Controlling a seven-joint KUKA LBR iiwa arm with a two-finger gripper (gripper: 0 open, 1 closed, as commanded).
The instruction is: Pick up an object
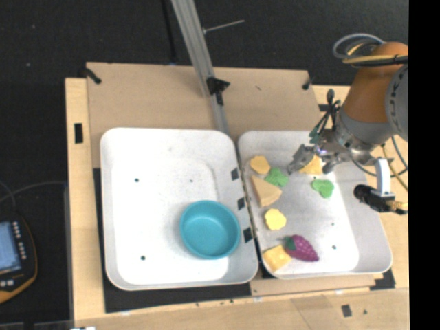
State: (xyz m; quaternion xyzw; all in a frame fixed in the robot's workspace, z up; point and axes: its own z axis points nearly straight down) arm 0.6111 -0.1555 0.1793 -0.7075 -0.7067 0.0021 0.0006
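My gripper (313, 162) hovers low over the back of the right bin (364, 249), open, its fingers spread to either side of a small yellow piece (314, 166). That piece lies on the bin floor between them; I cannot tell if they touch it. Just in front of it lies a green piece (322, 187). Further left in the same bin are a yellow piece (259, 164), a green leaf shape (277, 178), a tan wedge (265, 191), a yellow blob (275, 219), purple grapes (301, 247) and an orange-yellow block (276, 258).
A teal bowl (210, 228) sits at the front right of the left bin (151, 163). A grey metal pole (199, 53) slants down to the gap between the bins. A black cable connector (371, 198) hangs off the arm over the right bin's right side.
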